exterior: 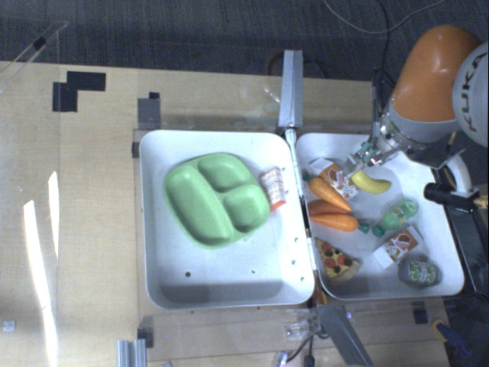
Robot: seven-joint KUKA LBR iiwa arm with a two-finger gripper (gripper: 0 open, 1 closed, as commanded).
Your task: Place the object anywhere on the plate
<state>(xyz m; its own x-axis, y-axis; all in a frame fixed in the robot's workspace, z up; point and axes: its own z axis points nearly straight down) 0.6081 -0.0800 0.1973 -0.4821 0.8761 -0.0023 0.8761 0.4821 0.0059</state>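
Camera view, looking down at a slant on two white bins set side by side on the counter. Green plate: three compartments, lying tilted in the left bin, nothing resting in it. Small red-and-white packet: just beside the plate's right edge, against the left bin's right wall; its print is too small to read. Right bin: holds a yellow banana, two orange carrots lying one above the other near its left wall, a pizza slice at its near-left corner, a green bottle, a red-and-white carton, a second such carton beside the upper carrot, and a round greyish item. Arm: grey with an orange band, reaching in from the right above the right bin's far edge. Tool: pointing down just above and left of the banana; whether it is open or closed, or has hold of anything, cannot be made out.
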